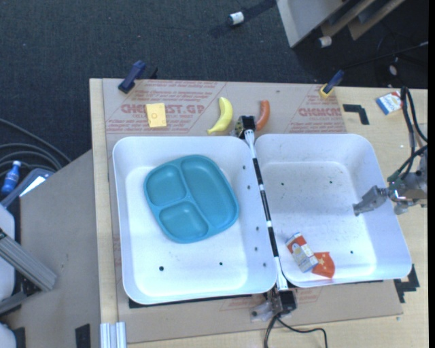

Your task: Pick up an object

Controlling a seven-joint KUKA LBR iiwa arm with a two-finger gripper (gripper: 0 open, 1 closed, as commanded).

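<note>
Currently: left bin (136, 272) holds blue plate (191, 198); right bin (380, 262), crumpled packet (309, 257).

Dark grey carpet floor (102, 37) beyond a pale wooden bench (102, 272). Black cables (34, 146) curling at left (over the carpet). Beige furniture corner (326, 17) at top right. Even, soft light, without hard shadows.

Robot lab — plywood bench (177, 112), clamps (132, 76), loose cables (30, 146).
</note>
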